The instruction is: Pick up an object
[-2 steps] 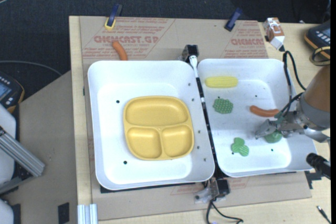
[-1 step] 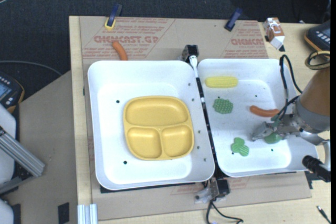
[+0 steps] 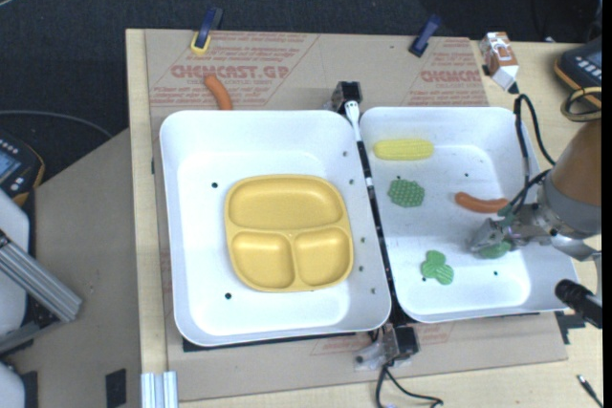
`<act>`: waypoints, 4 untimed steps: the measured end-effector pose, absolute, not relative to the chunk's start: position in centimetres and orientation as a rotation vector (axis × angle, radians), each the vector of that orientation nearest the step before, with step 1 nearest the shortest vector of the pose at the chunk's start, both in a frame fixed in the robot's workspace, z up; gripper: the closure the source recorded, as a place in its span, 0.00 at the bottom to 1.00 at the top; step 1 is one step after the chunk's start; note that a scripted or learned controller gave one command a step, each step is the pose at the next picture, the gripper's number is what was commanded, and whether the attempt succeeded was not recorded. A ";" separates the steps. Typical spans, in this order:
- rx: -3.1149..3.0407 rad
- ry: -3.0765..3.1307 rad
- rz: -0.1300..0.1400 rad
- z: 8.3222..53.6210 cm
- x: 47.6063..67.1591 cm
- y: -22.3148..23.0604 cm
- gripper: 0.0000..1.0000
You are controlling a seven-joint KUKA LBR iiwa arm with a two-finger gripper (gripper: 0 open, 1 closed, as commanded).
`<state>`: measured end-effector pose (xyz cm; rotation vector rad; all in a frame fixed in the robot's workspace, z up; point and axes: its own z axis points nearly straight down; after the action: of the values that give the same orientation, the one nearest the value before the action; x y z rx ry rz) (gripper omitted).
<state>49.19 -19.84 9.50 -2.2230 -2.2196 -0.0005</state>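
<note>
Right bin: gripper low over a green item, possibly touching; finger state cannot be told. Also a corn cob, sausage, green broccoli pieces. Left bin: yellow divided plate.

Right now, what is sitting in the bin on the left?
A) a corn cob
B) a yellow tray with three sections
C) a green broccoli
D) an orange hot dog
B: the left bin holds the yellow tray with its three sections, while the corn cob, the hot dog and the broccoli lie in the right bin.
</note>
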 end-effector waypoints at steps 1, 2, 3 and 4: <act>-2.226 -2.228 -0.004 14.2 50.2 -20.0 1.00; -2.224 -2.228 -0.004 18.9 50.1 -19.3 1.00; -2.225 -2.228 -0.003 22.7 50.3 -19.3 1.00; -2.216 -2.230 -0.004 21.6 52.9 -14.2 1.00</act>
<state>52.87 -14.21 21.62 -2.2158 -2.2299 -0.0039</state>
